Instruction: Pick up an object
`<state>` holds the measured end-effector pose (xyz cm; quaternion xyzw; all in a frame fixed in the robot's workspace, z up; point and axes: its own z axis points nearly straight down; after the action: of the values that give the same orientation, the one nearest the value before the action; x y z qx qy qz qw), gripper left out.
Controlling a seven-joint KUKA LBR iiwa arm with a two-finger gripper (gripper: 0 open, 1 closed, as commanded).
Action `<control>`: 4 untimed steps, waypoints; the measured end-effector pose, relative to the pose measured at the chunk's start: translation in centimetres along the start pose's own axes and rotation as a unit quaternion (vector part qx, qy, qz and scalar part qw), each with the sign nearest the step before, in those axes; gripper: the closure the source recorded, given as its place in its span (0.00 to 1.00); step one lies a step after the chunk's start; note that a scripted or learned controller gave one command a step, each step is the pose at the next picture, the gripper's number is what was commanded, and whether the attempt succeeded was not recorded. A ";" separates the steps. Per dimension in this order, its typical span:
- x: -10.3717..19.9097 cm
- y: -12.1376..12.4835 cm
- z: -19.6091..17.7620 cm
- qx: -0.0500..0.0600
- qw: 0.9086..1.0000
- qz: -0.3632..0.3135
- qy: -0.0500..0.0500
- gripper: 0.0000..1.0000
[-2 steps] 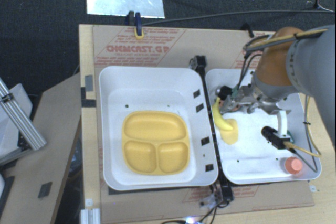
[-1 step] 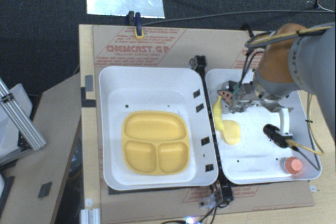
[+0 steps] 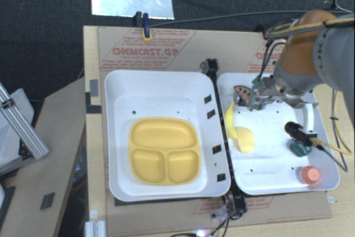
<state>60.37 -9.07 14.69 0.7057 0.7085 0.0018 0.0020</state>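
My gripper [image 3: 250,99] is low over the back left part of the right bin [image 3: 277,183], reaching in from the right. A small brown and pink thing [image 3: 241,90] lies right by its tip; whether they touch is unclear. A yellow banana-like piece [image 3: 228,117] lies along the bin's left wall, with a pale yellow lump [image 3: 245,139] beside it. An orange-pink round thing [image 3: 310,175] sits in the front right corner. A small teal thing [image 3: 302,149] shows at the right, partly hidden by the robot.
The left bin [image 3: 119,91] holds a yellow divided tray [image 3: 164,150] in its front half. A black clip strip [image 3: 217,119] runs between the two bins. The bench edge lies just beyond the bins on the left and front.
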 end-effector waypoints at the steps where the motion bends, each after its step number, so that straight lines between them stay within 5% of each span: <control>1: -0.3 0.7 -4.5 0.000 1.000 0.000 0.000 1.00; 2: 0.7 1.3 -9.9 0.000 1.000 -0.001 0.000 1.00; 4: 11.8 1.1 -9.2 0.002 1.000 -0.002 0.001 1.00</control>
<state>61.42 2.79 23.89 0.7041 0.7101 0.0006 -0.0001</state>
